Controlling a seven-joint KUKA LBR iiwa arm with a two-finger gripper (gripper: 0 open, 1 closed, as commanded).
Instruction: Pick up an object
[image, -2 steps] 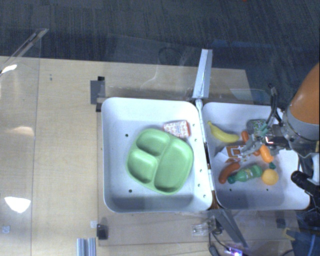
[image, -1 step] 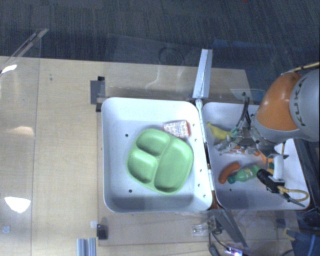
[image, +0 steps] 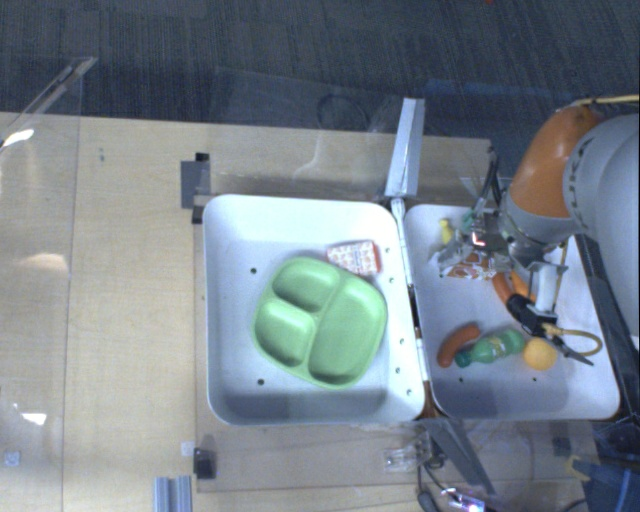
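My gripper (image: 468, 250) hangs over the back left part of the right bin (image: 590, 400), low over a crumpled silvery-orange wrapper (image: 462, 266). A small yellow piece (image: 445, 232) lies just to its left. Nearer the front of that bin lie an orange-red sausage shape (image: 457, 344), a green bottle (image: 492, 349) and a yellow ball (image: 539, 355). An orange carrot-like piece (image: 503, 286) sits to the right of the wrapper. I see nothing lifted off the bin floor.
The left bin (image: 230, 300) holds a green divided plate (image: 321, 321) and a red-and-white packet (image: 355, 258) behind it. A metal divider (image: 405, 150) runs between the bins at the back. The grey arm with its orange band (image: 545, 170) covers the right bin's back right.
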